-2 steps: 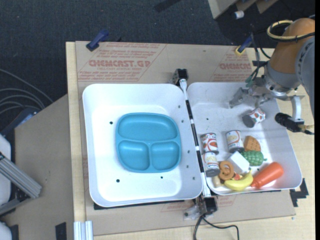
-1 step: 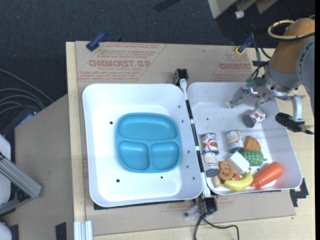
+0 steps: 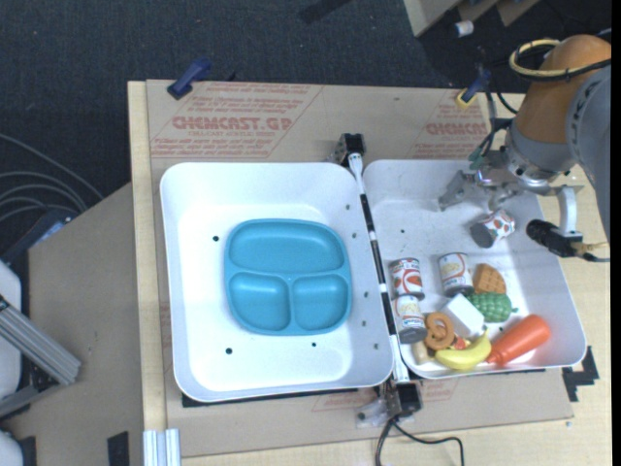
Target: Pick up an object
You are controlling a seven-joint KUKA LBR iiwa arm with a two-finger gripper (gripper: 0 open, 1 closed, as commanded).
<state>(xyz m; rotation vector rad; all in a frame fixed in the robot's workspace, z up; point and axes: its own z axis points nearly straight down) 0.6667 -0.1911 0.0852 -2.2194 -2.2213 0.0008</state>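
Hovering over right bin (image 3: 558, 289), pincer (image 3: 482, 190) spread wide, holding nothing. Small can (image 3: 494, 228) lies just below, possibly the target. Approach step; next: descend, centre, close.

The arm (image 3: 568, 95) is cut off by the right edge. Its gripper (image 3: 482, 190) is too small to tell how the jaws stand. Labels on the 3 cans (image 3: 407, 278) are too small to read. The banana (image 3: 462, 356) partly hides the carrot (image 3: 519, 341) and pretzel (image 3: 439, 330).
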